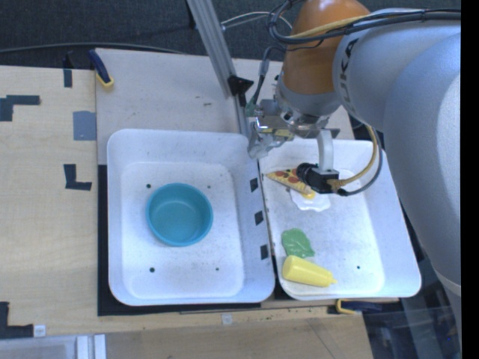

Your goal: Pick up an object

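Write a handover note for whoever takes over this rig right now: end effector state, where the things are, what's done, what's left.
End effector: low over the far end of the seam between the bins; whether it is open or shut can't be told, and no object is seen in it.
Left bin: blue bowl, near the middle.
Right bin: pizza slice lying partly on a white piece at the far end; green piece and yellow piece close together at the near end.
Done: nothing lifted yet.
Left: grasp one object and raise it; the pizza slice lies nearest.
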`<state>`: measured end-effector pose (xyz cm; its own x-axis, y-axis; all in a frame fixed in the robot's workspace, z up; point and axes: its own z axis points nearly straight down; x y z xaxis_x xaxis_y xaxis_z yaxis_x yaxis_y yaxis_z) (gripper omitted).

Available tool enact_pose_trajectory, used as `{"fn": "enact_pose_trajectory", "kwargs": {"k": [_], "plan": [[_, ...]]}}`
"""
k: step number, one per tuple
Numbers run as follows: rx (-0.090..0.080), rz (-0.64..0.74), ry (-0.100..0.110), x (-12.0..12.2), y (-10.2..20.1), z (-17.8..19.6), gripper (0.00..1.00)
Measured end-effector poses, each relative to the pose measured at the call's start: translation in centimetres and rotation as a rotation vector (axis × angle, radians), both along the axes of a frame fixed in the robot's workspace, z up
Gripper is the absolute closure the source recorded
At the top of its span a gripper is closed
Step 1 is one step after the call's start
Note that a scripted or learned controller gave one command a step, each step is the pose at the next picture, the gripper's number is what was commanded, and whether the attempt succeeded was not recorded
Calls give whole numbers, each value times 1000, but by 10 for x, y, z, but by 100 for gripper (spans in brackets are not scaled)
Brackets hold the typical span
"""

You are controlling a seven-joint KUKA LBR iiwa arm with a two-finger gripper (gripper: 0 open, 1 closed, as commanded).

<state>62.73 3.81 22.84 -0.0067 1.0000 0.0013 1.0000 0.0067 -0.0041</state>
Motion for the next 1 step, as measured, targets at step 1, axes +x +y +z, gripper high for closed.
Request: {"fn": "enact_pose_trajectory", "kwargs": {"k": [1], "plan": [[0,0,0,-21,49,-4,100]]}}
